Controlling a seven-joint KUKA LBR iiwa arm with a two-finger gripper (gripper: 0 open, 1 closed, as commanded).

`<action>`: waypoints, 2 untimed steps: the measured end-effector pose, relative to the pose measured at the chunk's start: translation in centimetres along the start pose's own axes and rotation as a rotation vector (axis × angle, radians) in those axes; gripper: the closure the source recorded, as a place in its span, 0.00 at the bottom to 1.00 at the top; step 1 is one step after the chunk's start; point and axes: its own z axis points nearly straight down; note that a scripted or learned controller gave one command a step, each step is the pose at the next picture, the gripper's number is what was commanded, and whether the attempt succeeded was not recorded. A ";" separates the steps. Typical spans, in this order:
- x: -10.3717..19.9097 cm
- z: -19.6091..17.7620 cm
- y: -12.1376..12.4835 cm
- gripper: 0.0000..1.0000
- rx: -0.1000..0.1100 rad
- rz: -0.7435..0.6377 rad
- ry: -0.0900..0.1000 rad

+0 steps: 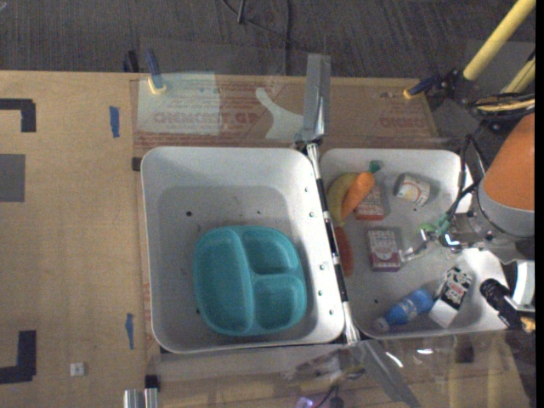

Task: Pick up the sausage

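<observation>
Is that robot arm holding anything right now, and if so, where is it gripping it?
Nothing is held. The gripper hovers over the right bin, apart from the sausage lying along the bin's left wall.

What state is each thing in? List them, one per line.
sausage: lying along the right bin's left wall, not grasped
carrot: resting against the banana
blue bottle: on its side
teal tray: flat in the left bin
gripper: above the right bin

Tray point(248, 280) in left bin point(166, 253); sausage point(342, 251) at right bin's point(442, 161) left wall, carrot point(358, 193) above, bottle point(405, 309) lower right.
</observation>
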 end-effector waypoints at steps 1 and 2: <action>4.1 7.4 5.4 0.00 -0.010 -0.175 -0.005; 2.9 7.4 15.2 0.00 -0.011 -0.056 -0.006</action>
